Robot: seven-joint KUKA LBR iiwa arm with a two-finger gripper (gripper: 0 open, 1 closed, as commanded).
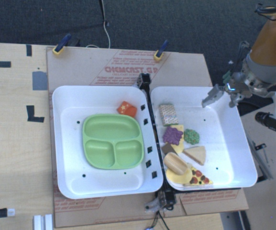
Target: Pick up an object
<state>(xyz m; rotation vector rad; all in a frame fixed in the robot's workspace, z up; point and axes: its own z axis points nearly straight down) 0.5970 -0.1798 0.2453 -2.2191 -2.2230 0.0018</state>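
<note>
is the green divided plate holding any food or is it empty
Empty. The green divided plastic plate in the left white bin shows three bare compartments; the small orange toy block lies beside its top edge, not on it.

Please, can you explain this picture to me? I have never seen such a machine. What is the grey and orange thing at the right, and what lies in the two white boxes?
It is a robot arm; one fixed camera looks down from above. Its end effector, the grasping part, hovers over the right bin and holds nothing. That bin contains toy food: purple grapes, green broccoli, a bread roll. The left bin has a green divided plate and an orange piece.
</note>
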